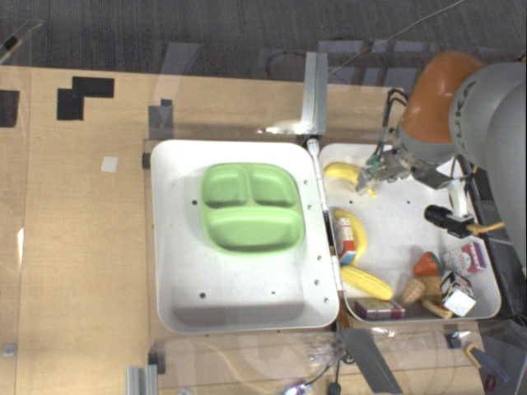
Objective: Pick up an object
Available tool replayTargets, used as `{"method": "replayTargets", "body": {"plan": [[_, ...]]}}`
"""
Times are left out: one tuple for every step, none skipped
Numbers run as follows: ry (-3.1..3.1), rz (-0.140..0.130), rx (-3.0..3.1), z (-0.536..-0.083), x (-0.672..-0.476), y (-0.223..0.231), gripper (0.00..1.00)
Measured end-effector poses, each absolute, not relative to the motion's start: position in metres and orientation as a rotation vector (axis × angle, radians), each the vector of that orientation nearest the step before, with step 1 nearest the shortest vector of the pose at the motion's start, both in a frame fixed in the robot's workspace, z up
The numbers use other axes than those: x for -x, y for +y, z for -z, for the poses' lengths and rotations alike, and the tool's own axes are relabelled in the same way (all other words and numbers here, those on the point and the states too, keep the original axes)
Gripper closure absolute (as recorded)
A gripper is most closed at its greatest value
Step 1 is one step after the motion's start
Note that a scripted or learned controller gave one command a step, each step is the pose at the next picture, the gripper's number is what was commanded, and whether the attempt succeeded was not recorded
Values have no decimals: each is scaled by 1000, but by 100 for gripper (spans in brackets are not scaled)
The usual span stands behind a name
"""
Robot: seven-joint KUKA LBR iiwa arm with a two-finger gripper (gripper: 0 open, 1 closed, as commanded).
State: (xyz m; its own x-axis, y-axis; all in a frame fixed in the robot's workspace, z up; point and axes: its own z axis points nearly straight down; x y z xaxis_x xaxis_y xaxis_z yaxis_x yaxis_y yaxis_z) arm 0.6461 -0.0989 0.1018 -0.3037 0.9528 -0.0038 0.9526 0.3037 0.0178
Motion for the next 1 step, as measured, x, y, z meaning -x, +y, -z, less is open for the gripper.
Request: {"method": "replayTargets", "body": {"plan": [[2404, -5, -2016, -186, -668, -60, 100]]}}
